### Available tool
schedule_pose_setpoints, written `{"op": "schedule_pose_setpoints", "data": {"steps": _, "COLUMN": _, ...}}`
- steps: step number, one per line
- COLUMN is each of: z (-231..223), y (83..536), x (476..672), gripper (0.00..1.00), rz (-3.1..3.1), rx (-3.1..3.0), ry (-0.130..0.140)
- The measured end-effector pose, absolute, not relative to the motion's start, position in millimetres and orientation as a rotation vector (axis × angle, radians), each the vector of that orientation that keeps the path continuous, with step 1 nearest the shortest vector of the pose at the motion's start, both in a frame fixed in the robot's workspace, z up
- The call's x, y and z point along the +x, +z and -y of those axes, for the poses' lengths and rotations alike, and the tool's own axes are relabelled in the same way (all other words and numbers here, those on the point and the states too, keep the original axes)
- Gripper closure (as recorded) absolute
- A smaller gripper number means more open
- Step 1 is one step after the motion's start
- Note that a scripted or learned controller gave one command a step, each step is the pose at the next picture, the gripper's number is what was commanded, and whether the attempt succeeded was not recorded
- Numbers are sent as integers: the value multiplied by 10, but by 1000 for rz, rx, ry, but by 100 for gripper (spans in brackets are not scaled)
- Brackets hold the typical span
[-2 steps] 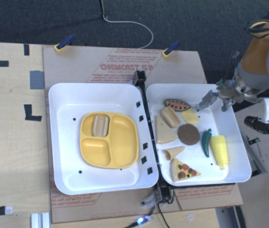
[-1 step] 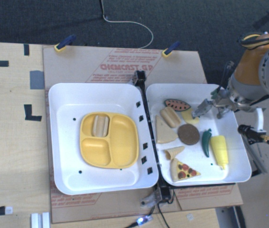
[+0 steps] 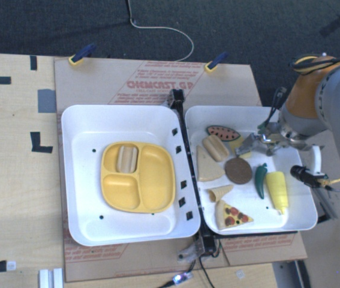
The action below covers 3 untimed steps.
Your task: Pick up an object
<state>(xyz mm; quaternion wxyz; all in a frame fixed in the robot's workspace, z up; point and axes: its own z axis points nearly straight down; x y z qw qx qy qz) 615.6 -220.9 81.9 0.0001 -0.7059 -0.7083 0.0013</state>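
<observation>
Cookie (image 3: 238, 170) (mid-bin) crowded by toys.

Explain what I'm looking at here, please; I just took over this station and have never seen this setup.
You're looking down at a slant from one fixed camera above a bench. Two shallow white bins sit side by side. The left bin holds a yellow divided plate with a small tan piece in one compartment. The right bin holds toy food: a watermelon slice, a hot dog, a brown round patty, a green pepper, a yellow corn cob, a pizza slice and a couple of tan pieces. The grey and orange machine on the right is the robot arm; its gripper hangs over the right bin near the hot dog. I can't see anything held in it.
</observation>
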Motion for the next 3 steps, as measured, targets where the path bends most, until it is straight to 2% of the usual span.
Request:
{"op": "schedule_pose_setpoints", "data": {"steps": 1, "z": 2211, "y": 962, "x": 6173, "gripper": 100, "rz": 2228, "rx": -2220, "ry": 1}}
{"op": "schedule_pose_setpoints", "data": {"steps": 3, "z": 2098, "y": 2193, "x": 6256, "gripper": 100, "rz": 2228, "rx": -2222, "ry": -4}}
